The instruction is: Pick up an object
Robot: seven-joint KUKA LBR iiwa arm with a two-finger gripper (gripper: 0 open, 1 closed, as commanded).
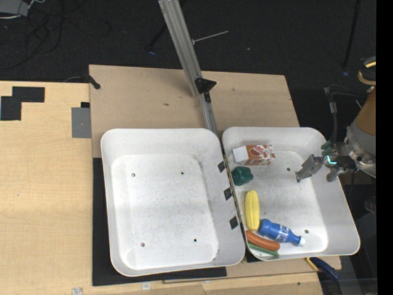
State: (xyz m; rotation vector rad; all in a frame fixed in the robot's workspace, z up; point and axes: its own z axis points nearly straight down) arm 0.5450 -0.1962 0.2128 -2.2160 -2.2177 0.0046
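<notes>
- Nearest: hot dog (263, 241), blue bottle (279, 232), corn (252, 209) clustered low in right bin (344, 241).
- Gripper (319, 168) at right rim, fingers apart, empty.
- Best centred over one isolated item, e.g. carton (258, 153), before closing.

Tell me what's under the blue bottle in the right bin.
The blue bottle lies partly over a hot dog, whose red and orange edge pokes out at its lower left. A pale rim shows below that. Whatever lies directly beneath the bottle is covered.

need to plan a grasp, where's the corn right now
The corn lies in the right bin, near its left wall, just below the green object and above the blue bottle.
</notes>
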